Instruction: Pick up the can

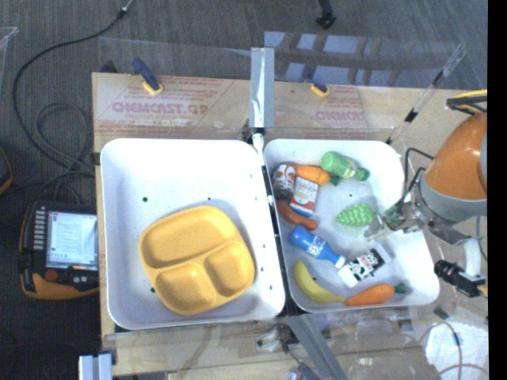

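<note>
The can (283, 180) lies in the right bin (412, 182) at its far left, tight against the divider wall. It has a dark, silvery top and a red and white side. A red and white carton (303, 197) touches its right side. My gripper (390, 217) hangs low over the right part of the same bin, just right of a pale green bumpy fruit (355, 214). It is well apart from the can, with several items between them. Nothing shows in its grasp.
The right bin also holds a green bottle (344, 165), an orange carrot (313, 172), a blue bottle (314, 245), a banana (315, 285), a second carrot (370, 294) and a small black and white carton (364, 265). A yellow divided plate (198, 258) lies in the left bin (127, 172).
</note>
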Motion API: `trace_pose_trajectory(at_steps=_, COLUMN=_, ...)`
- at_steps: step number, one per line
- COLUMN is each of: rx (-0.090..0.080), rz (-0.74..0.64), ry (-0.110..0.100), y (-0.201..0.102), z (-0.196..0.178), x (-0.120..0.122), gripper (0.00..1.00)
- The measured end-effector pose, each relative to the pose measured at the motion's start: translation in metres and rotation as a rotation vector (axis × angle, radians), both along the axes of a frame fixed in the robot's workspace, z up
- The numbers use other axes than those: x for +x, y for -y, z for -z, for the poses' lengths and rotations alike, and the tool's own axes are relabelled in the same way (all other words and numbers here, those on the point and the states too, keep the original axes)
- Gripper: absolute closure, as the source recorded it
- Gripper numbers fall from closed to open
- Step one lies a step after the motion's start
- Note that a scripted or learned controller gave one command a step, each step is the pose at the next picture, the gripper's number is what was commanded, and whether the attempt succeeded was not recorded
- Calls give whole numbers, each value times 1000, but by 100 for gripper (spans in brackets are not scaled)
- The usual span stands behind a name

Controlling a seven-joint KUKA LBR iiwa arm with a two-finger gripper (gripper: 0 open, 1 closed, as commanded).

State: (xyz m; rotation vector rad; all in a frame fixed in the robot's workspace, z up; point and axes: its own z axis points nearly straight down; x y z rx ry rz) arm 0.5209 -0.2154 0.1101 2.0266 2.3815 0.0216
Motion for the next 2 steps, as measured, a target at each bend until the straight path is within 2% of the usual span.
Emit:
trace_pose_trajectory(at_steps=1, rx=0, rz=0, ry=0, y=0, z=0, x=0, gripper=0)
trace_pose_trajectory(at_steps=2, rx=2, rz=-1, ry=0, y=-1, z=-8, x=1, gripper=100)
